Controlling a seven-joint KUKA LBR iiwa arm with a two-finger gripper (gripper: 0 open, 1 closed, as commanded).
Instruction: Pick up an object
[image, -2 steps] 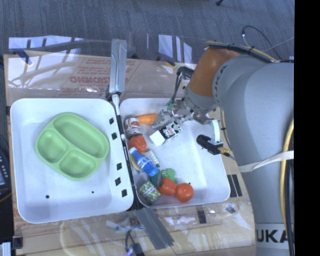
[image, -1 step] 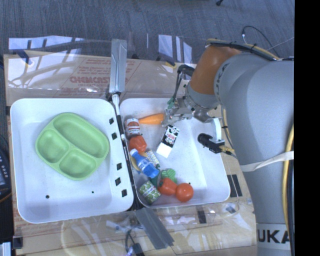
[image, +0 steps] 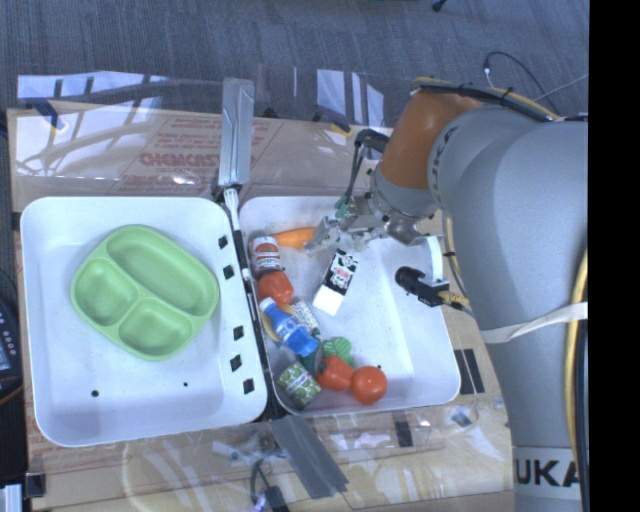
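My gripper (image: 342, 234) hangs low over the back of the right bin (image: 425, 345), its fingers spread open with nothing between them. Just in front of it a white carton with black print (image: 337, 281) lies tilted on the bin floor. An orange carrot (image: 296, 238) lies to the gripper's left. Along the bin's left wall sit a small can with a red label (image: 265, 254), an orange-red item (image: 277, 288) and a blue bottle (image: 291, 331). Near the front lie a green can (image: 297, 384), a green item (image: 338, 350), a red piece (image: 336, 374) and a red tomato (image: 369, 384).
The left bin (image: 60, 400) holds a green divided plate (image: 145, 291). A grey divider rail (image: 237, 130) runs between the bins at the back. The arm's grey body (image: 510, 210) covers the right side of the bench. Bare bin floor shows right of the carton.
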